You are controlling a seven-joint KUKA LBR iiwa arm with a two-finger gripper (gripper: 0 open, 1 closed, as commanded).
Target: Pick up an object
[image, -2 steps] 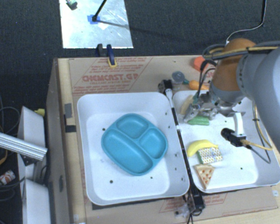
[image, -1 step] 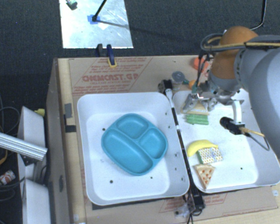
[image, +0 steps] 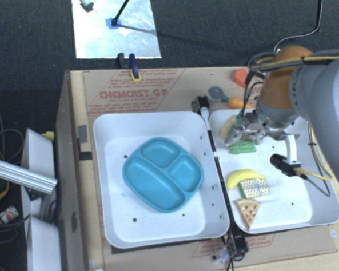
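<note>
Both bins (image: 111, 164) looked like smooth, slightly glossy white plastic, and the blue divided plate (image: 162, 173) in the left one had the same moulded plastic look with a soft sheen. At twelve o'clock a sheet (image: 116, 27) shone like metal foil on the matt, dark carpet-like floor (image: 22, 61). The board (image: 143, 88) under the bins looked like dull brown cardboard, and the arm (image: 321, 88) had a smooth grey casing.

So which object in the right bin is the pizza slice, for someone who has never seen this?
Start at the right bin. Near its front edge, below the yellow banana, lies the pizza slice: a tan triangle with red dots, the front-most item there.
</note>
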